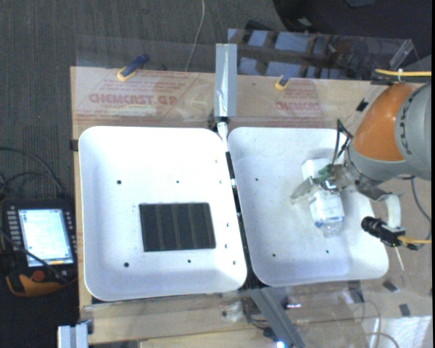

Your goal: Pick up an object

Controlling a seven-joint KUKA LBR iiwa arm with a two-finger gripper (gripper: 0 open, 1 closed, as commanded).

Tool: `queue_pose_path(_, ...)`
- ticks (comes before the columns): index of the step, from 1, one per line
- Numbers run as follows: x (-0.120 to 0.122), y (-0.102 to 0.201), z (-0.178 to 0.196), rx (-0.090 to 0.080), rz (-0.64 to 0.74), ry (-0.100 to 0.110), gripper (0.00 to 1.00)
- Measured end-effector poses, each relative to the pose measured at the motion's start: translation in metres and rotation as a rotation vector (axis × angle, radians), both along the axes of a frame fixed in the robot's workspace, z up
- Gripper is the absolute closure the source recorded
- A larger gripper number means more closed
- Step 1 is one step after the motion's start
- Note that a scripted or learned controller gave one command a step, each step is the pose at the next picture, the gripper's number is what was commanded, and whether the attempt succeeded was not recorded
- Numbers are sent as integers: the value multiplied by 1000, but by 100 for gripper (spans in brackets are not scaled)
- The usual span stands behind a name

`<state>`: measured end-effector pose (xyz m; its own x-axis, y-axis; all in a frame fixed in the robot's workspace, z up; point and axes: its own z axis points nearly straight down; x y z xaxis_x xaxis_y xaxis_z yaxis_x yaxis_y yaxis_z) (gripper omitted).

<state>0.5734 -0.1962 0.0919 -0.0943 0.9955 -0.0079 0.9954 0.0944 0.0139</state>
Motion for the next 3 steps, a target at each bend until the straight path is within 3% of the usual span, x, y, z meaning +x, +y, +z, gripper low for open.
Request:
queue_pose_path(1, -37, -2, 1, -4, 182, -4, 0)
queue_pose_path(2, 29, -12, 2, 23, -196, 4, 0)
queue_pose_path(3, -20, 4, 0, 1, -74, -2, 0)
